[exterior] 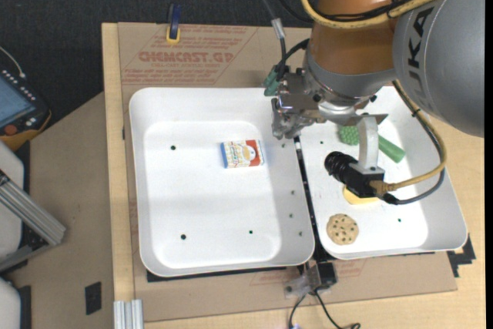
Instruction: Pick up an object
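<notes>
one small box (243, 154) in left bin (154, 166), one cookie (342, 228) in right bin (431, 219)

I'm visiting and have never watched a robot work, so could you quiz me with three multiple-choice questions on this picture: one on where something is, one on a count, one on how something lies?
1. Where is the small box with the blue edge?
A. In the left bin
B. In the right bin
C. On the cardboard outside the bins

2. How many white bins are on the bench?
A. One
B. Two
C. Three

3. How does the round cookie lie?
A. Leaning on the bin's wall
B. Flat on the bin's floor
C. Stacked on the box

Answers:
1. A: the small box sits alone on the floor of the left bin.
2. B: the left bin and the right bin stand side by side.
3. B: the cookie lies flat, face up, near the front of the right bin, apart from the arm above.
</notes>
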Robot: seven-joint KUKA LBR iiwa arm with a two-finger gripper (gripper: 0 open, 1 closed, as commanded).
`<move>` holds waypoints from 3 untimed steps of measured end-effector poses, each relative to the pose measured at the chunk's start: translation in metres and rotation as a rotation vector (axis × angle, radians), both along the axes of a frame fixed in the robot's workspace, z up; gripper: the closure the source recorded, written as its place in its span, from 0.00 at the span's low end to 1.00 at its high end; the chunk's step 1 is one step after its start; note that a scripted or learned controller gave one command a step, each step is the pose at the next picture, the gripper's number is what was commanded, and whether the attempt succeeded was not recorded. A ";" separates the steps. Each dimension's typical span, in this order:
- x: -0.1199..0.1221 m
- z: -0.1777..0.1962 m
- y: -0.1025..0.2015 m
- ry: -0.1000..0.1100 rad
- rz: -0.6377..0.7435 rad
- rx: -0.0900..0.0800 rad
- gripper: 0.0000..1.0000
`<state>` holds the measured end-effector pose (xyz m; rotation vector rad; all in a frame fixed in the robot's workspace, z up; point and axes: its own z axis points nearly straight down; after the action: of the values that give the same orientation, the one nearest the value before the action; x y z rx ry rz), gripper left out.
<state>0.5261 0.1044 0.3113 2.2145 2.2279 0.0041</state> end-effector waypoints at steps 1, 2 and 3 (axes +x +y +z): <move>-0.048 0.048 -0.010 0.000 -0.005 -0.001 1.00; -0.046 0.110 0.062 -0.006 0.000 0.001 1.00; 0.086 0.093 0.019 -0.004 -0.013 -0.005 1.00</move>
<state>0.6125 0.1233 0.4045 2.2243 2.2092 0.0032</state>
